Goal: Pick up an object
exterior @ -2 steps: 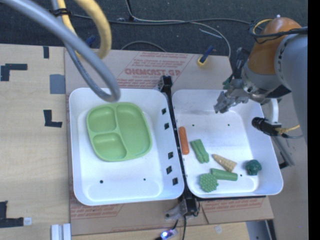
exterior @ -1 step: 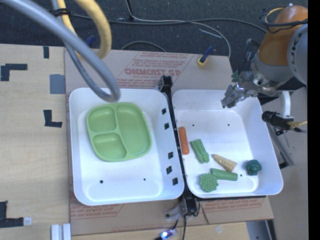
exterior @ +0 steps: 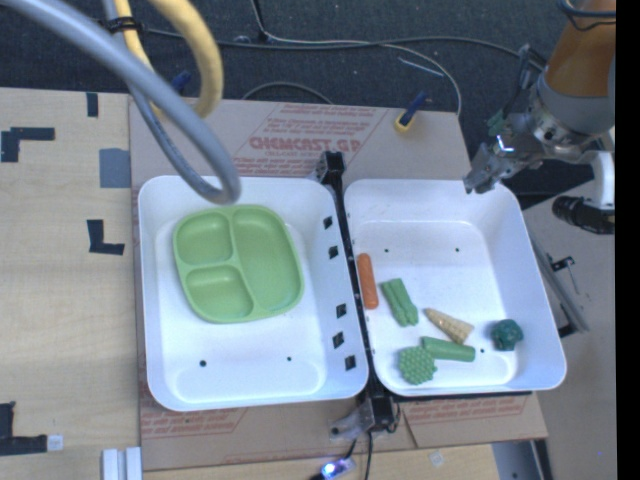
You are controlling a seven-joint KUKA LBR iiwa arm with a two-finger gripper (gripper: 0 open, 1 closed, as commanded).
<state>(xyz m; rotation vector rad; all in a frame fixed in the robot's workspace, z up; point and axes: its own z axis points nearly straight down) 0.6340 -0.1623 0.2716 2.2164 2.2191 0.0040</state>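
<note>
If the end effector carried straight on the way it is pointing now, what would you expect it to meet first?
Probably the far right rim of the right bin: the end effector points down-left just above that corner. Depth is unclear; it might clear the rim and meet bare bin floor.

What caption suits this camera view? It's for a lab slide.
Gripper above the right bin's far corner; toy foods lie inside, a green divided plate in the left bin.
</note>
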